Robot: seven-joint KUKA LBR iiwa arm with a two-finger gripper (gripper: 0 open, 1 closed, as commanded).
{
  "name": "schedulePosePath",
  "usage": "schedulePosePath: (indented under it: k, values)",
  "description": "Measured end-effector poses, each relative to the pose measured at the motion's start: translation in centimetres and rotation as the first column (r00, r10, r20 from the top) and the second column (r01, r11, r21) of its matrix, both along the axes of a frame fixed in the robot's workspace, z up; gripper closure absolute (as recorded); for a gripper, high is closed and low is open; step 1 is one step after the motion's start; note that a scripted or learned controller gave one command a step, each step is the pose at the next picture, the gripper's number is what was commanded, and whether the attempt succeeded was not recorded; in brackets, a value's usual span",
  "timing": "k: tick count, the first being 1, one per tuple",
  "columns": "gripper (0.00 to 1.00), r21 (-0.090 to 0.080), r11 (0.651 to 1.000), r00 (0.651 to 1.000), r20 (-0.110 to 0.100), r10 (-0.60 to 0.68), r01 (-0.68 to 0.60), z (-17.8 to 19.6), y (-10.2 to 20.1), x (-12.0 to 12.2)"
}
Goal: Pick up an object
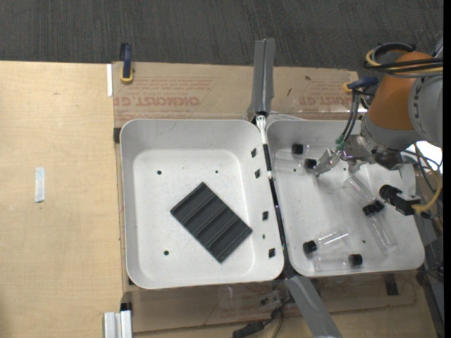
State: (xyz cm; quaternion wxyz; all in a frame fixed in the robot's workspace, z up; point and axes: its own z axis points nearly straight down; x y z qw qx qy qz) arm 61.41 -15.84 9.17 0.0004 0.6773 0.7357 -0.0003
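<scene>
Vial [330, 241]: clear, light, slippery; take mid-barrel, well below gripper [328, 162].
Gripper: finger state cannot be told.

The left bin [141, 259] has open floor along its far edge and both near corners; a dark ribbed slab [211, 222] lies diagonally across its middle. In the right bin [296, 263], clear black-capped tubes [326, 241] crowd the near edge and right side, while the arm [394, 104] overhangs its far right corner.
</scene>
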Motion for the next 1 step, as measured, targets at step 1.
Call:
schedulePosePath:
  k: [1]
  values:
    - [0.00, 0.017, 1.000, 1.000, -0.027, -0.011, 0.011, -0.44, -5.51, 4.11]
